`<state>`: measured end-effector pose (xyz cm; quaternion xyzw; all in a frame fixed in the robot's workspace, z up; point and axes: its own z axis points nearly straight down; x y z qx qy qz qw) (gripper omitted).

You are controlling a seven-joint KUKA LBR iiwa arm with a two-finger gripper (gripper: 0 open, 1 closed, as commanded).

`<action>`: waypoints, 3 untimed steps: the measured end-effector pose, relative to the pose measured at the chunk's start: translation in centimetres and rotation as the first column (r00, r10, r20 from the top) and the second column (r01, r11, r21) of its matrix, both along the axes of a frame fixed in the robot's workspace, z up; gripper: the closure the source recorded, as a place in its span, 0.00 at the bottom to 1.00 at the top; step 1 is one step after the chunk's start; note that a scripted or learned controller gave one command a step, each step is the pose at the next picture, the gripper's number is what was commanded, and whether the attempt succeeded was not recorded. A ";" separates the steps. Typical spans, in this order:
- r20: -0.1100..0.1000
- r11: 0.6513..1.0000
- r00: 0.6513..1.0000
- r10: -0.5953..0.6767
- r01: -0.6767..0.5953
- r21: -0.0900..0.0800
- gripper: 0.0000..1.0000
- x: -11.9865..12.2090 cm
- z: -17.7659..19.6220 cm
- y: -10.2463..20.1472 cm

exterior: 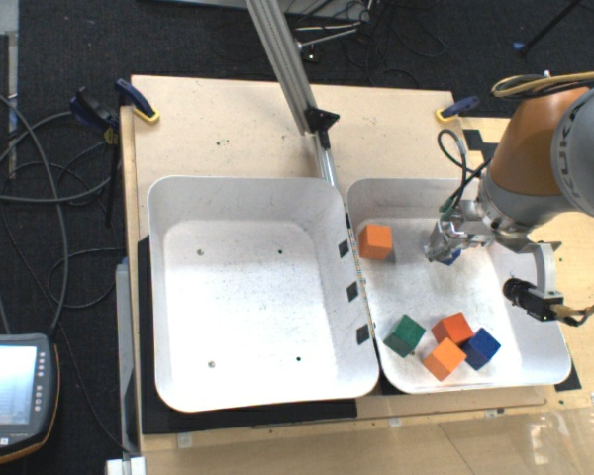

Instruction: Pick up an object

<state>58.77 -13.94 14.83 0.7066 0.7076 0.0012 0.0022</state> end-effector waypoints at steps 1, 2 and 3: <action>0.002 1.000 1.000 0.002 -0.002 0.000 1.00 0.5 4.7 0.8; 0.001 1.000 1.000 0.001 -0.001 0.000 1.00 0.7 8.5 0.8; -0.007 1.000 1.000 0.006 -0.006 0.003 1.00 -0.7 7.6 5.7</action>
